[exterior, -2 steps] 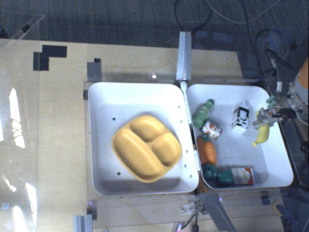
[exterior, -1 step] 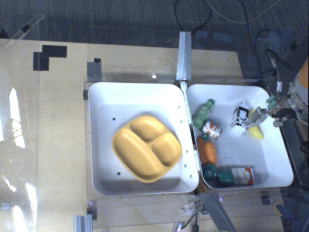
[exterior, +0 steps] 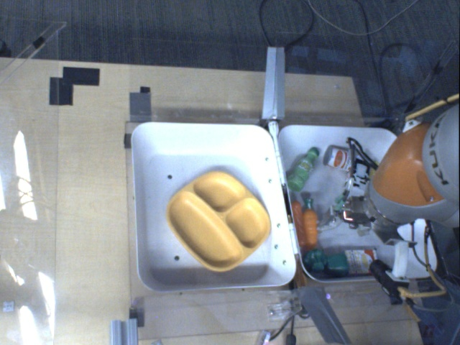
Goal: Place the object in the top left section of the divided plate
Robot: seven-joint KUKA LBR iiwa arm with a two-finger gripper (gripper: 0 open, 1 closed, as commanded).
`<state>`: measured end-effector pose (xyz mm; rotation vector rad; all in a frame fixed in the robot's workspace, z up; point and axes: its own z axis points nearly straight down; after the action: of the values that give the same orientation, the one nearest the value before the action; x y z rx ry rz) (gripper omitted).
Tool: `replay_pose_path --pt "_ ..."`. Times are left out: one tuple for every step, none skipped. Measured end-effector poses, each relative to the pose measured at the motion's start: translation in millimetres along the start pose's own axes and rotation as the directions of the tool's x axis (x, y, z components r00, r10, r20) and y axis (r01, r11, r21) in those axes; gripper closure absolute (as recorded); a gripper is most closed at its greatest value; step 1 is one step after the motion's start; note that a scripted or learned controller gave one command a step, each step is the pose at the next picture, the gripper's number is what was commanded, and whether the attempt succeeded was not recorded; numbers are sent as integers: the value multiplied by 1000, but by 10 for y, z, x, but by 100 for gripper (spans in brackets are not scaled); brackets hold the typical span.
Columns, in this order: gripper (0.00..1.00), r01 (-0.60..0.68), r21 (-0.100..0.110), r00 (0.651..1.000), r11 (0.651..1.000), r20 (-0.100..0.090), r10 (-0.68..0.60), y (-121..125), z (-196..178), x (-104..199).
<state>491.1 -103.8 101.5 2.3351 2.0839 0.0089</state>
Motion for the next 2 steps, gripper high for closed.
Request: replay_pose_path --pt "0 -300 4 954 954 -2 300 -32 128 104" --pt "100 -298 -2 955 955 -5 298 -3 12 109"
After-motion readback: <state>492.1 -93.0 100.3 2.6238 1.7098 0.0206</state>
